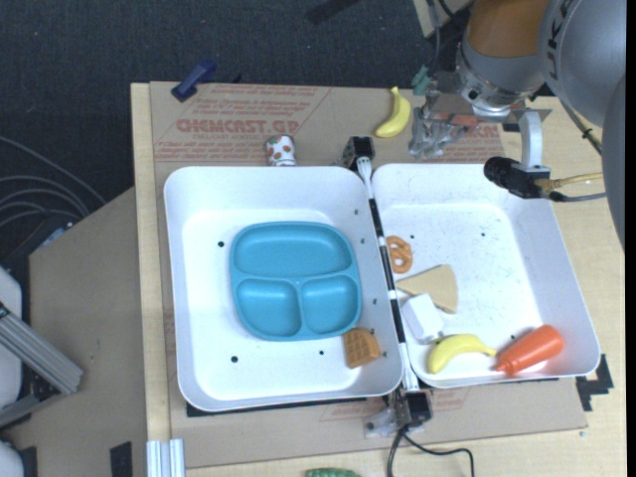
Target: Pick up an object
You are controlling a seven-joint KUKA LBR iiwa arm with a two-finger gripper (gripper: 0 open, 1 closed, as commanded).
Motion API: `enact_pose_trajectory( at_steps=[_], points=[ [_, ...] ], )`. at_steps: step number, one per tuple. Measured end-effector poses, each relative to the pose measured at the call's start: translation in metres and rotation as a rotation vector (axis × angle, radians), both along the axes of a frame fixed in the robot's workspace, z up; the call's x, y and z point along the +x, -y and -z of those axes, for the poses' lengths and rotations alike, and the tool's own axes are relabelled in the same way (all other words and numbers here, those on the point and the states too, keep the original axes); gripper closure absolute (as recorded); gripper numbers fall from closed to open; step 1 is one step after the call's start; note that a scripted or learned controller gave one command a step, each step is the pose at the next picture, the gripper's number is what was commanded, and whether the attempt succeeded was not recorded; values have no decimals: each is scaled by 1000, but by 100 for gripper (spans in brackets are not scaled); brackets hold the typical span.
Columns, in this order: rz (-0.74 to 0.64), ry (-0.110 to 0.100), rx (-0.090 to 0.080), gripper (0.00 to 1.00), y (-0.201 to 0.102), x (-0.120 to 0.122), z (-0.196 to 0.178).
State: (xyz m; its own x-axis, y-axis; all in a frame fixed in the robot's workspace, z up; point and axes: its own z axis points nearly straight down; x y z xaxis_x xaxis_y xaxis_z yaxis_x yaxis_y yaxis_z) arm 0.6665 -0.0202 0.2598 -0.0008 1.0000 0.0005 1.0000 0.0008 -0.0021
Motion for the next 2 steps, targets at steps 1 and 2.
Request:
enact_pose_trajectory(
  at_steps=[1, 2],
  points=[
    [0, 1, -1, 100, -10, 0, -1],
    [0, -1, 0, 100, -54, 0, 8]
  ],
)
